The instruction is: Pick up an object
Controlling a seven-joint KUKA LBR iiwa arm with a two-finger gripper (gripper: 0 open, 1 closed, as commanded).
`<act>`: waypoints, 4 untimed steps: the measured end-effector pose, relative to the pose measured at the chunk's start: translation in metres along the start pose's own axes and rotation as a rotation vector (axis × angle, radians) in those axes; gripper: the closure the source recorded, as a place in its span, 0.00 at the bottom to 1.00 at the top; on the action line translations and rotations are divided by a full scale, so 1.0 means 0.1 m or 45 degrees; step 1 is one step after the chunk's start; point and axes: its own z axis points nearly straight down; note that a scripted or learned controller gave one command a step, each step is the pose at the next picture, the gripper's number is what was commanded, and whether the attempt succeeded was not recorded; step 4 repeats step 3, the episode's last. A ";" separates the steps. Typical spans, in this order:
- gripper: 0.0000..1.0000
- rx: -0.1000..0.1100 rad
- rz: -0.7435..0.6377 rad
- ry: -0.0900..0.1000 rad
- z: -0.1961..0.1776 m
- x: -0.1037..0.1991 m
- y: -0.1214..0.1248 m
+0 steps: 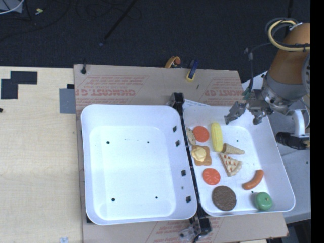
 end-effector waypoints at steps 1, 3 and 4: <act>0.00 -0.004 0.000 0.000 1.25 0.22 0.18; 1.00 0.006 0.002 0.001 0.26 0.90 0.16; 1.00 0.006 0.002 0.001 0.26 0.90 0.16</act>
